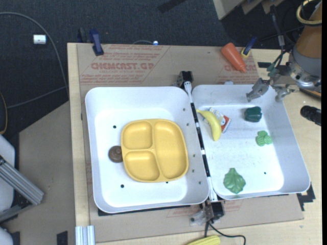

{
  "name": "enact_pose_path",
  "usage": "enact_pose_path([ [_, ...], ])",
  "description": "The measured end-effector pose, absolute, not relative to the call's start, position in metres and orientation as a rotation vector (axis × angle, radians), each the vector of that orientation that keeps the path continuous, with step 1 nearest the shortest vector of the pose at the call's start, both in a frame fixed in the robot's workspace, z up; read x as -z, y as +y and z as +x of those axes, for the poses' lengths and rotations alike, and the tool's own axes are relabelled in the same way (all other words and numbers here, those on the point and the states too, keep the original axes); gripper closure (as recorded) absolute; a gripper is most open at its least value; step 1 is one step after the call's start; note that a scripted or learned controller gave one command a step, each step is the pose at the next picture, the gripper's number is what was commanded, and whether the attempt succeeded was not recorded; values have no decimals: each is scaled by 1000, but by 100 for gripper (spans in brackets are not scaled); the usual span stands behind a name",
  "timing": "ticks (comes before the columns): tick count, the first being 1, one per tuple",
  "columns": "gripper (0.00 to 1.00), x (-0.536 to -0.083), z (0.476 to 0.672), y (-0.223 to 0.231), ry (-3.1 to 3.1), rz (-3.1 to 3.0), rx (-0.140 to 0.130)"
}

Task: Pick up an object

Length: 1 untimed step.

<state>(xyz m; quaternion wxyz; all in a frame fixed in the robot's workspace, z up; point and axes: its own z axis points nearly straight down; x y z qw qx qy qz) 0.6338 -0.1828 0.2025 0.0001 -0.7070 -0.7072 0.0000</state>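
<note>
End effector (pixel 270 87) above right bin (pixel 286 152)

**A pale bench on a dark carpet**

The floor (pixel 41 86) is dark blue-black carpet, filling the far and left parts of the scene. A thin white cable (pixel 30 19) curves across it at the far left, ending near a small white plug (pixel 40 39). The bench (pixel 76 188) is pale wood, topped with a brown cardboard sheet (pixel 133 65) printed in red letters. A metal rail (pixel 18 180) lies at the near left corner. Light is even and soft.
</note>
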Motion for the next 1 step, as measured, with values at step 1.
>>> enact_pose_path([
  [1, 0, -133, 641, -195, -2219, -2220, -3],
])
